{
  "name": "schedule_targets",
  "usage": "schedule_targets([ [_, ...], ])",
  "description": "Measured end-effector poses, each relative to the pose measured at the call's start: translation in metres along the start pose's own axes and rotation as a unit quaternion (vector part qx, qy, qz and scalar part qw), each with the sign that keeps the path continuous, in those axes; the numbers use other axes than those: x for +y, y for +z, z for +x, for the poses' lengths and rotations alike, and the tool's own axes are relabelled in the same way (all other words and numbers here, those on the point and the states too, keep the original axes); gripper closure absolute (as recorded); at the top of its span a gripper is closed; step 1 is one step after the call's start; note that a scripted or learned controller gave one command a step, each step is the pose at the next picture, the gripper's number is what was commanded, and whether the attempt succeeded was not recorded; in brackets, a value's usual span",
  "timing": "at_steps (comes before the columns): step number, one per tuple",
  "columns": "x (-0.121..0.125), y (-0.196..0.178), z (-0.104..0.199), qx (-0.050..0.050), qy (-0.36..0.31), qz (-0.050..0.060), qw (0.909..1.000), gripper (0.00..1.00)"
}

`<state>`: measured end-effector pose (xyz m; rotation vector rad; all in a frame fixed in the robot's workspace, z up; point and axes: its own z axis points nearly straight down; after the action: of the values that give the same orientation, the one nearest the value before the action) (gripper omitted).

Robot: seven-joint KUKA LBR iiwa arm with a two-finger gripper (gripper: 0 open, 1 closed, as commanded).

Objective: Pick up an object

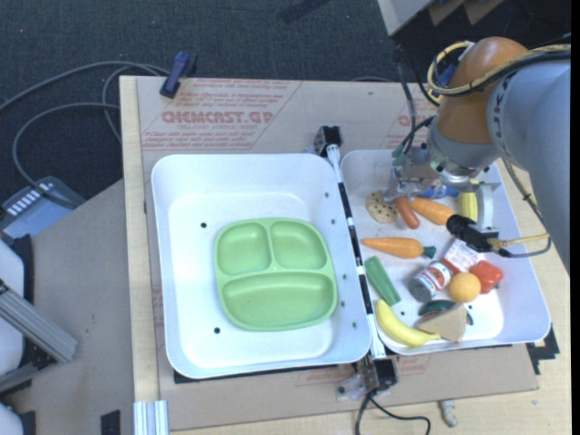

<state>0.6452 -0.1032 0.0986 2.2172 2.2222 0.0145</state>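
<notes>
Just below the claw (pixel 405 187), a cookie (pixel 381 209) and carrot (pixel 430 210).

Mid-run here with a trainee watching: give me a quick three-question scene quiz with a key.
1. True or false: the green divided plate lies in the left bin.
2. Which lies nearest the front edge of the right bin: A) cookie, B) banana, C) carrot?
3. Fill in: the pincer hangs over the right bin's ____ end.

Key: 1 true; 2 B; 3 far.
</notes>
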Motion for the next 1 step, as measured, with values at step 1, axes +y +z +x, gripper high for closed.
schedule_targets([
  [1,-0.0444,-0.1054,0.0589,-0.002,0.000,0.002,1.0000,1.00],
])
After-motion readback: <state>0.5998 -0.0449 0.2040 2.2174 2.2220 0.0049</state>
